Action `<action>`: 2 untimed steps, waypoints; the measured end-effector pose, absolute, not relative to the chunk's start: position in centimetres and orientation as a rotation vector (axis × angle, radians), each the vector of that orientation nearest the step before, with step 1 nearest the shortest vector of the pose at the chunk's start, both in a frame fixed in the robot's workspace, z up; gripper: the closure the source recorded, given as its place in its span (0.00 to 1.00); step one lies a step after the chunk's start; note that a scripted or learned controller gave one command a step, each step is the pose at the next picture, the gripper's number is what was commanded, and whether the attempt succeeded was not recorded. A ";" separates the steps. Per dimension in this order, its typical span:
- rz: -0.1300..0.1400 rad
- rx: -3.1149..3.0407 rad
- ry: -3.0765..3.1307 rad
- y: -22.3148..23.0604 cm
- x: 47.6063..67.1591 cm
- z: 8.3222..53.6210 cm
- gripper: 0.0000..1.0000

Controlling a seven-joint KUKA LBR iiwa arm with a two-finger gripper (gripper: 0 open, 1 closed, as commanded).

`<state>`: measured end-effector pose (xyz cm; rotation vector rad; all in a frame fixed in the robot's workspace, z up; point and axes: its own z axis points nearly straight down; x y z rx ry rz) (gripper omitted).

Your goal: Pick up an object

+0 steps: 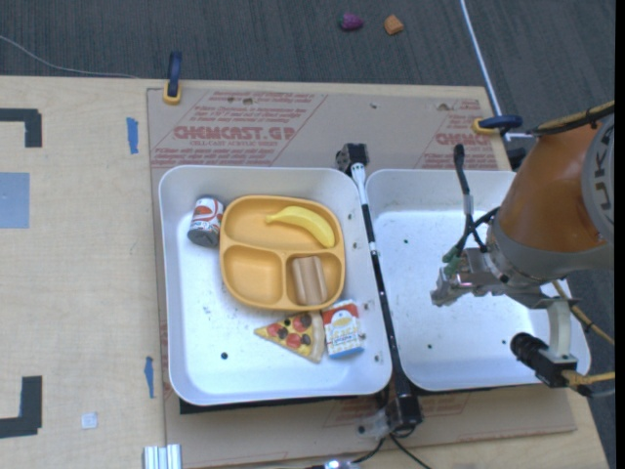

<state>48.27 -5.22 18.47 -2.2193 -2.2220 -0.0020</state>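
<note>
In the left bin [186, 291] lies a yellow divided plate [244, 267] holding a banana [303, 224] in its top section and a brown hot dog [310, 280] in its lower right section. A small can [205, 222] rests at the plate's left. Below the plate sit a pizza slice [294, 334] and a small carton [343, 329]. My gripper [447, 289] hangs over the right bin [430, 350], well to the right of all these objects, and I see nothing between its fingers.
A black divider clamp [353, 156] sits at the top between the bins. Clips [173, 78] hold the cardboard sheet under the bins. Two small items [351, 21] lie on the dark floor beyond the bench. Cables trail by the arm at right.
</note>
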 end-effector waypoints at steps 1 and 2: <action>-0.003 -2.222 -2.223 0.9 49.9 19.4 1.00; 0.001 -2.222 -2.220 -6.0 48.2 18.5 1.00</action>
